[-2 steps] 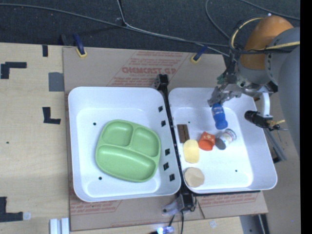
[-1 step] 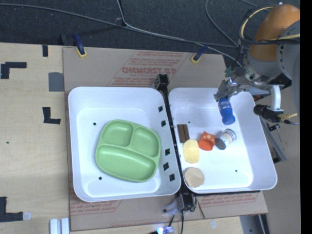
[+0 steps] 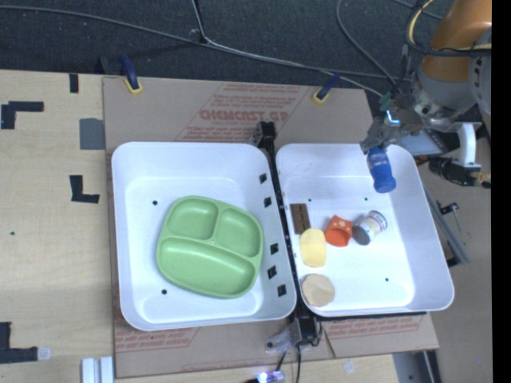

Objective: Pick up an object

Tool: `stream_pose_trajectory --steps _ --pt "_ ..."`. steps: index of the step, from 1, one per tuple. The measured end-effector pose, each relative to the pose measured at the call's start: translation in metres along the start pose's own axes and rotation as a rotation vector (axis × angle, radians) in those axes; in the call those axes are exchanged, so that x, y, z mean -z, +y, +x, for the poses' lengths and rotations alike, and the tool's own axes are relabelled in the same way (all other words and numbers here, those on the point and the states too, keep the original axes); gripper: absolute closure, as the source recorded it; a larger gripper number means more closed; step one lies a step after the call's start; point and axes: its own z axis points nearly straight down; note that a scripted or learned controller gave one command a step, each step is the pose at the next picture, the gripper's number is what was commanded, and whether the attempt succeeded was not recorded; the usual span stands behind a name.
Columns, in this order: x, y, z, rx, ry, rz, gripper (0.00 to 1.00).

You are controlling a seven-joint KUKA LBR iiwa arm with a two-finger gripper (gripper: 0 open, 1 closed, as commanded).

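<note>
Light is even and fairly bright, falling from above with no hard shadows; only soft, faint shade lies under the green plate (image 3: 211, 246) and along the inner walls of the left bin (image 3: 132, 214). The white floor of the right bin (image 3: 407, 274) is near blown out. The picture is soft and grainy, with small things smeared. The orange band (image 3: 467, 14) at the upper right corner looks hazy.

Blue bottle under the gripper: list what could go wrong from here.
1. The blue bottle hangs tilted below the gripper over the right bin; if the hold is shallow, it may slip out.
2. If dropped, it could fall onto the orange cup or the silver can below and scatter them.
</note>
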Motion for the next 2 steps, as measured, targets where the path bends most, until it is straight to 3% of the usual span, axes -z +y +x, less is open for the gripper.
stream_pose_trajectory --steps 2 --pt "-0.005 -0.02 0.107 0.004 0.003 0.007 1.0"
